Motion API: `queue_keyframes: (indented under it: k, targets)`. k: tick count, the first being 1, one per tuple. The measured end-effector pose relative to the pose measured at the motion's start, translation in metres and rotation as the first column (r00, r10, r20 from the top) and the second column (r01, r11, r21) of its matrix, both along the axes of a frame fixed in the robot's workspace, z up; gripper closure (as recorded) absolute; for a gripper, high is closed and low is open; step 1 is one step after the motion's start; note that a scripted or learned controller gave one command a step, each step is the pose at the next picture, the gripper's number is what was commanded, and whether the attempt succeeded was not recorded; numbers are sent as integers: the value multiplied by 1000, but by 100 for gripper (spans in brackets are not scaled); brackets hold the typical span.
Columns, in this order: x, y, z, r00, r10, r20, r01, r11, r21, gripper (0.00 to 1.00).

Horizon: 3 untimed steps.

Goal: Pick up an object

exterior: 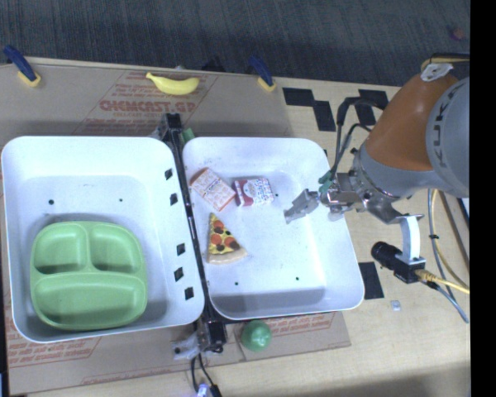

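The right bin (314,279) holds a pizza slice toy (222,241) near its left wall, a red-and-white checkered packet (212,188) and a small red-and-white carton (254,191) toward its back left. My gripper (302,205) hangs over the bin's right half, to the right of the carton and apart from all three objects. Its grey fingers (296,209) point left, and nothing shows between them.
In the left bin (16,164) lies a green divided tray (87,271). A yellow banana (173,82) rests on the cardboard behind the bins. A green ball (255,334) sits in front of the right bin. The arm and its cables (413,255) fill the right side.
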<state>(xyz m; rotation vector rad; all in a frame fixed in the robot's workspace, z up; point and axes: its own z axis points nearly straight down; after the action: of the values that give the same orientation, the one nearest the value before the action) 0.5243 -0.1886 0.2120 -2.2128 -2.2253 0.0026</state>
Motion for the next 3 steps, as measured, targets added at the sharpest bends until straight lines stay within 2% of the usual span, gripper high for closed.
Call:
queue_keyframes:
  k: [1, 2, 3]
  targets:
    - [0, 64, -102, 1000, 3, -4, -3, 1000, 1, 0]
    - [96, 54, -120, 1000, -1, 2, 1, 1000, 0, 0]
    - [96, 54, -110, 1000, 3, 1, -3, 1000, 1, 100]
